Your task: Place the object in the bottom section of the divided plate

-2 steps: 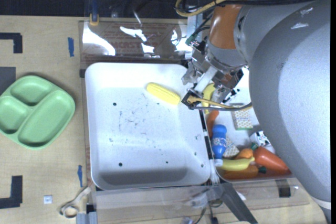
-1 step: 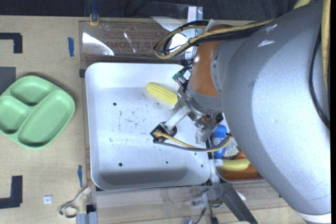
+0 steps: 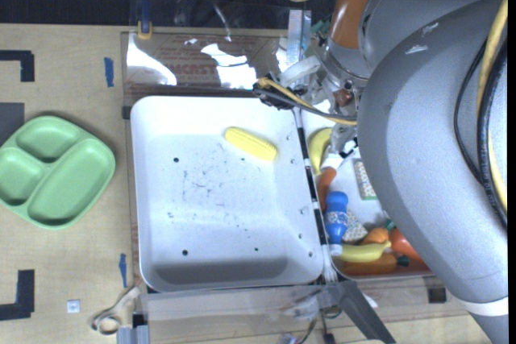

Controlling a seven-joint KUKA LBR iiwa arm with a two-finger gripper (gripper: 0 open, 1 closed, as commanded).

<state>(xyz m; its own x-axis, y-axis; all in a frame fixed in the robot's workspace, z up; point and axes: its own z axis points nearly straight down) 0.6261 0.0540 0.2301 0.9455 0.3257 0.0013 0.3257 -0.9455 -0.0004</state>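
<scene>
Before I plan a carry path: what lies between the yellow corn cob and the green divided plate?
In the camera view, bare white bin floor, the left bin's left wall, then bare wooden bench separate the corn cob from the green divided plate.

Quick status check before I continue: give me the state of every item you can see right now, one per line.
Corn cob: lying on its side in the left bin, untouched.
Divided plate: on the bench left of the bins, upright, nothing in its sections.
Banana: lying in the right bin among other toys.
Blue bottle: lying in the right bin.
Arm: over the right bin, covering much of it.
</scene>
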